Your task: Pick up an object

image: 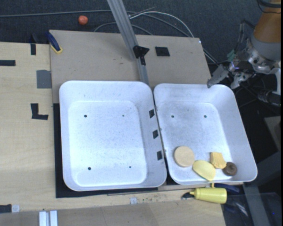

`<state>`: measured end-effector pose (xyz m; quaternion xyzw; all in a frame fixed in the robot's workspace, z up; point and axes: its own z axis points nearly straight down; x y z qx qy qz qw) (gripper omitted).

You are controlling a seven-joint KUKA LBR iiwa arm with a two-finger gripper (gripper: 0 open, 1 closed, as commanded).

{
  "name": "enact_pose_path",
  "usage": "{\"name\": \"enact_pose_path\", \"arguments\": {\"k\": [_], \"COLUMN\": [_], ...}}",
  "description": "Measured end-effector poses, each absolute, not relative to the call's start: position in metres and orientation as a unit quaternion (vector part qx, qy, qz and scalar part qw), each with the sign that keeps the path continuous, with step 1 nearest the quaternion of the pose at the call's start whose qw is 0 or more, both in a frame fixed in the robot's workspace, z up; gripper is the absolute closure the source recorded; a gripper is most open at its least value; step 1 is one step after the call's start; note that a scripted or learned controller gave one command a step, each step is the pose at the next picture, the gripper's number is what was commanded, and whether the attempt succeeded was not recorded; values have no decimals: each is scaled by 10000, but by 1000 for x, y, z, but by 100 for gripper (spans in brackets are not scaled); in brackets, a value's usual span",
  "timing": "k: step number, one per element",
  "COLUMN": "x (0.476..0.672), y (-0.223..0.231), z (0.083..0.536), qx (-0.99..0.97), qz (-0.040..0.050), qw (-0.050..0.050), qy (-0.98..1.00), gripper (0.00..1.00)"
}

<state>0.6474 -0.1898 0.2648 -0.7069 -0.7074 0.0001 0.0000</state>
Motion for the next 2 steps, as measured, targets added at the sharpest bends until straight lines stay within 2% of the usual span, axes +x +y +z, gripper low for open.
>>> {"name": "enact_pose_path", "arguments": {"k": [1,2], "x": [593,647], "y": [-157,-203], "z": [234,326], "qx": [-7066,-7073], "qz": [2,-7], "qw": [5,-19], "qy": [-7076,-7069], "gripper": [0,0]}}
